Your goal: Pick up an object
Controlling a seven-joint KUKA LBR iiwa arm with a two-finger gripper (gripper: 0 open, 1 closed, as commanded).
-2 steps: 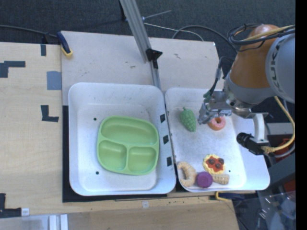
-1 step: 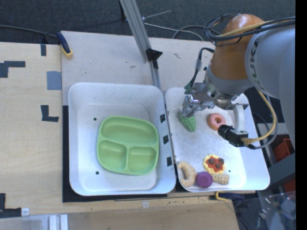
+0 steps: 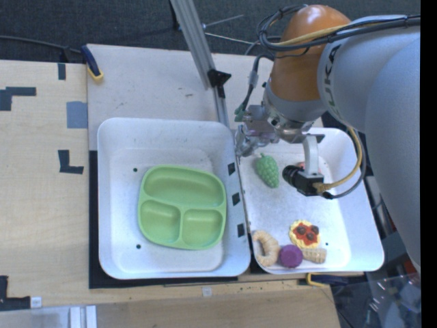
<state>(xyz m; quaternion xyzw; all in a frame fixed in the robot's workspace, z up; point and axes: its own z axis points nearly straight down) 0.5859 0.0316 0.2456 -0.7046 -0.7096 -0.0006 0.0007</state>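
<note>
My gripper (image 3: 246,144) hangs over the far left corner of the right bin (image 3: 355,203), close to the wall between the two bins. A green bumpy toy (image 3: 268,170) lies on the bin floor just to the right of the gripper and nearer the camera; whether they touch I cannot tell. At the bin's near edge lie a tan croissant-shaped toy (image 3: 265,247), a purple ball (image 3: 291,256) and a pizza slice toy (image 3: 306,237), all well apart from the gripper.
The left bin (image 3: 116,183) bears a green divided plate (image 3: 182,206). A slanted metal pole (image 3: 194,33) runs down to the bins' far edge near the gripper. The grey arm and its cables (image 3: 341,176) overhang the right bin's far half.
</note>
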